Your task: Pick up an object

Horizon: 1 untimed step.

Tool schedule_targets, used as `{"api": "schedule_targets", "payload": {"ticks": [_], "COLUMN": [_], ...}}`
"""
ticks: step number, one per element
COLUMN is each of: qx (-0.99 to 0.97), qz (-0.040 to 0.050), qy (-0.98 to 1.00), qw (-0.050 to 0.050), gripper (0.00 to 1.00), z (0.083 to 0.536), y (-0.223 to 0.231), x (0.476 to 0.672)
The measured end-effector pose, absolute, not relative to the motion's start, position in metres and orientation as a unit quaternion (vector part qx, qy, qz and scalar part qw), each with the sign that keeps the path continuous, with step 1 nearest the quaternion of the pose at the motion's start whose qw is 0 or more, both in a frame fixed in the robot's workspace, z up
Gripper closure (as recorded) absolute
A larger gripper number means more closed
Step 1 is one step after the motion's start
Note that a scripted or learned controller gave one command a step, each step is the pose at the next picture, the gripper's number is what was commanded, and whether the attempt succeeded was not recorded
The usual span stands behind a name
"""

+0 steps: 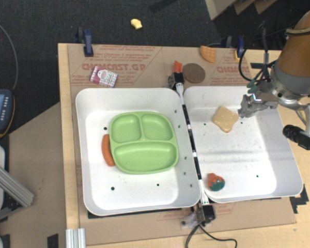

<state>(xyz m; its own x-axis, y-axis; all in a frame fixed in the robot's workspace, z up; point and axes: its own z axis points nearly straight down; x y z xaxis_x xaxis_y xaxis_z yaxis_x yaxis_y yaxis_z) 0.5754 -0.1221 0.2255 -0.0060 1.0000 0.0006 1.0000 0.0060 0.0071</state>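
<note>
cardboard bench (144, 68) bears two white bins (93, 138) above dark carpet (36, 14).

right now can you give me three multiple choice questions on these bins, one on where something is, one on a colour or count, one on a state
1. Where does the divided plate lie?
A. left bin
B. right bin
C. on the floor

2. What colour is that plate?
A. blue
B. green
C. red

3. How does the tan biscuit lie?
A. on the plate
B. flat on the right bin floor, beside the gripper
C. outside both bins

Answers:
1. A, it sits in the left bin.
2. B, all its compartments are light green.
3. B, it rests on the bin floor just left of the gripper.
</note>
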Motion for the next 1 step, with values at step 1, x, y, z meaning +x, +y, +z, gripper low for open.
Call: {"api": "schedule_targets", "payload": {"ticks": [1], "qx": [0.708], "qz": [0.0005], "qy": [0.707], "qw": [0.002], "gripper": [1.00], "z": [0.2297], "y": [-0.1490], "x": [0.5754]}}
